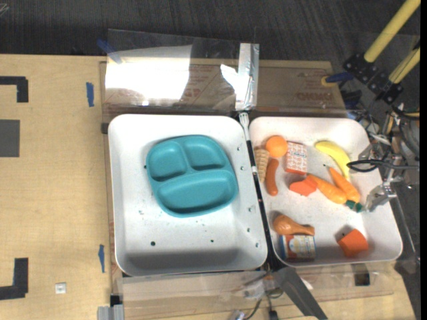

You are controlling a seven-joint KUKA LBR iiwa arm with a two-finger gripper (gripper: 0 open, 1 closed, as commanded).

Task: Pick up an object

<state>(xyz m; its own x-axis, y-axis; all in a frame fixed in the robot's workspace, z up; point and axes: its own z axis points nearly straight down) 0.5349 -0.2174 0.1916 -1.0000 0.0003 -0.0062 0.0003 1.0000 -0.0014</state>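
Note:
The right bin (383, 229) holds several toy foods. An orange round fruit (275, 145) lies at the back left, with a red-and-white carton (297, 157) beside it. A yellow banana (333, 155) and an orange carrot (341, 185) lie toward the right wall. A small orange wedge (303, 187) sits mid-bin, and a long orange sausage-like piece (271, 177) lies near the left wall. At the front are a brown drumstick (291, 226), a can (298, 247) and an orange block (353, 241).
The left bin (127, 232) carries a teal divided plate (192, 175). Clear plastic sheeting (173, 79) stands behind the bins. Cables and metal fittings (383, 172) crowd the right bin's right rim. Yellow poles (393, 22) cross the top right corner.

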